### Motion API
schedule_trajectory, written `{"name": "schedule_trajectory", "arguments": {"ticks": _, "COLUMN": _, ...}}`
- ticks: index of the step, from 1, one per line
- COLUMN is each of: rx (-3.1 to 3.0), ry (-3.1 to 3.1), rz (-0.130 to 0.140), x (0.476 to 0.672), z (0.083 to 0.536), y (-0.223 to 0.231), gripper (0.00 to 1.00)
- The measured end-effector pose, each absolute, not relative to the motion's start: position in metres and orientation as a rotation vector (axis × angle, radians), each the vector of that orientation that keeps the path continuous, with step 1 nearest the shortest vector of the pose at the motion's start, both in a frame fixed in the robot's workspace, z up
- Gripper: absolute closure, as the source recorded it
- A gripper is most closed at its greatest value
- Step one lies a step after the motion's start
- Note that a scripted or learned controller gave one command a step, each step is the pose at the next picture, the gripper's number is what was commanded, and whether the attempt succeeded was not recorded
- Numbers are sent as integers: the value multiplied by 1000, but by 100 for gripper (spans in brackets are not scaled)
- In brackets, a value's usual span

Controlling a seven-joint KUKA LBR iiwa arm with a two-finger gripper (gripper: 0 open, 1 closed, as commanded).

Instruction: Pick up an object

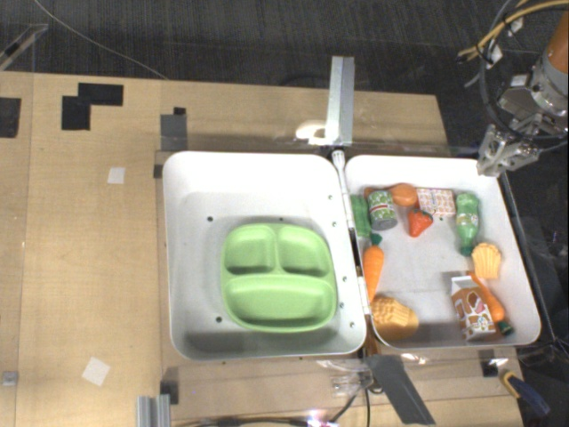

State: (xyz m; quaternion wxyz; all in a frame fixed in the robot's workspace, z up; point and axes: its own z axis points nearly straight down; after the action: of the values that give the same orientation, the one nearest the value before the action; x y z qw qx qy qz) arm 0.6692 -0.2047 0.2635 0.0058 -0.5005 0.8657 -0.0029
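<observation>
1. Pale wooden bench (pixel 89 265) bearing two shallow white bins.
2. Left bin (pixel 191 194): green sectioned plastic tray (pixel 279 276).
3. Right bin (pixel 520 278): toy foods; the lone orange carrot (pixel 372 268) looks the easiest target.
4. Gripper (pixel 505 152) hovers at the bin's far-right corner, gap between tips unreadable; centre over it before descending.

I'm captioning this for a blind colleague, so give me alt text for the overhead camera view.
The robot's pincer hovers at the far right corner of the right bin, which holds toy foods including a carrot, a strawberry, a small can and a green bottle. The left bin holds a green divided tray.
</observation>
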Motion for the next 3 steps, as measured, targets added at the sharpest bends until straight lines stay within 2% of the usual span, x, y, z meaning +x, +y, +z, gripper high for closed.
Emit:
{"name": "schedule_trajectory", "arguments": {"ticks": 1, "rx": -1749, "ry": 2605, "rz": 8, "x": 668, "z": 102, "y": -203, "gripper": 100}}
{"name": "schedule_trajectory", "arguments": {"ticks": 2, "rx": -1753, "ry": 2586, "rz": -24, "x": 673, "z": 239, "y": -205, "gripper": 100}}
{"name": "schedule_trajectory", "arguments": {"ticks": 3, "rx": -2092, "ry": 2332, "rz": -10, "x": 643, "z": 98, "y": -205, "gripper": 100}}
